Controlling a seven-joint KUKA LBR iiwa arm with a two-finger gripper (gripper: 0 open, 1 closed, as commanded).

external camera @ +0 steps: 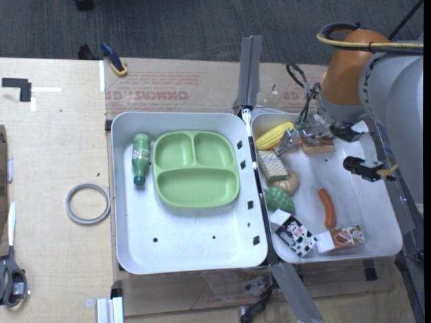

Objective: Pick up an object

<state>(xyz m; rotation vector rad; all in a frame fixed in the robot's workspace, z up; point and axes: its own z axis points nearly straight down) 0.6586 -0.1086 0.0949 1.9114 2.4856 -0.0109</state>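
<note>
My gripper (291,140) is low in the back of the right bin (367,200), right next to the yellow corn cob (273,136); I cannot tell whether it touches the cob. Just in front of it lie a tan waffle-like block (271,164) and a brown bread piece (288,182). A green leafy toy (279,198), a red sausage (328,208), a black-and-white dotted box (297,237) and a red-and-white packet (347,236) lie nearer the front.
The left bin (135,241) holds a green divided plate (196,167) and a green bottle (140,157) along its left wall. On the bench to the left lie a tape ring (87,203) and scissors (12,278).
</note>
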